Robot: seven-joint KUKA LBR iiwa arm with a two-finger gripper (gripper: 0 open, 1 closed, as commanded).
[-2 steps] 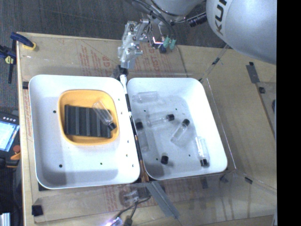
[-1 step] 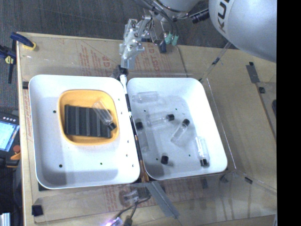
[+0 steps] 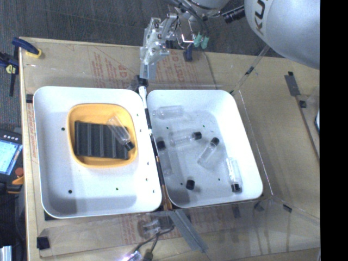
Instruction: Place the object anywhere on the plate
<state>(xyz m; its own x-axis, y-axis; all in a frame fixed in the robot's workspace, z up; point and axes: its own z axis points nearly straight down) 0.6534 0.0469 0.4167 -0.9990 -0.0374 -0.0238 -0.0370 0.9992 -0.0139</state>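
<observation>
Vial (image 3: 120, 132), clear with a black cap, lies tilted on the dark ribbed insert (image 3: 100, 140) of the yellow plate (image 3: 81, 115), toward the plate's right side, cap end pointing to the lower right. That plate sits in the left white bin (image 3: 49, 178), in its upper half, with bare white floor below it. My pincer (image 3: 155, 45) hangs above the table (image 3: 98, 64) beyond the far edge of both bins, near the seam between them and well apart from the plate; whether its fingers are spread or closed I cannot tell from this angle. The right white bin (image 3: 247, 162) holds several more clear vials (image 3: 209, 151) with black caps, scattered and lying at different angles, plus a loose black cap (image 3: 190, 184) near its front wall. Both bins rest touching side by side on a brown board with red print, clamped at the far left corner by a blue and yellow clamp (image 3: 27, 48). Grey carpeted floor (image 3: 81, 10) lies past the table.
</observation>
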